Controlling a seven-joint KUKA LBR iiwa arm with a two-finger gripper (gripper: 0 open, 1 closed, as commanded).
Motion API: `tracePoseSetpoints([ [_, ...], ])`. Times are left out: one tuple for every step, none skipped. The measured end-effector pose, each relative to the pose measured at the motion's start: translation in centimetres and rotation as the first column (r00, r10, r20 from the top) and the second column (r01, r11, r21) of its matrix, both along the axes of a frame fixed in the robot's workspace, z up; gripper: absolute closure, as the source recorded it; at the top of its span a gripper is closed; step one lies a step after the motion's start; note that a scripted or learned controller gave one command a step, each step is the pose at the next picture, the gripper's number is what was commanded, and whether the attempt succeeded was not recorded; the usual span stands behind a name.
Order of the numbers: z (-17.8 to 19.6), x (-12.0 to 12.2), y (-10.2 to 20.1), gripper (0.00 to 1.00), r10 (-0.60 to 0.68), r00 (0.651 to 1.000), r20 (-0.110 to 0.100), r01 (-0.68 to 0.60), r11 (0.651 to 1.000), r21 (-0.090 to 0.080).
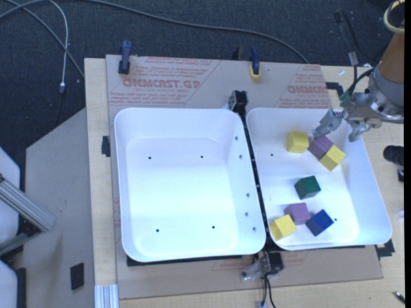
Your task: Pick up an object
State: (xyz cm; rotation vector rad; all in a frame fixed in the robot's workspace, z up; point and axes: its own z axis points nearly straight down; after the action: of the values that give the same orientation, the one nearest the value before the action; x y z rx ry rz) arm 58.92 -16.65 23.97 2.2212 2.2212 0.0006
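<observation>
Yellow block [282, 226] lies nearest; gripper [340, 128] (spread wide) holds nothing

Two white bins sit side by side; the left bin [128, 191] holds nothing. The right bin [369, 191] holds seven blocks: yellow [297, 142], purple [320, 147], yellow [332, 158], green [307, 187], purple [297, 212], blue [319, 222], yellow [282, 227]. The gripper [341, 128], fingers spread, hangs at upper right above the purple block, nothing between its fingers.
</observation>
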Motion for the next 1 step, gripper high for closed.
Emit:
tracePoseSetpoints([
  [-5.53,-4.92,-4.72,0.0,-0.005,1.0,-0.005,0.005,1.0,0.001],
])
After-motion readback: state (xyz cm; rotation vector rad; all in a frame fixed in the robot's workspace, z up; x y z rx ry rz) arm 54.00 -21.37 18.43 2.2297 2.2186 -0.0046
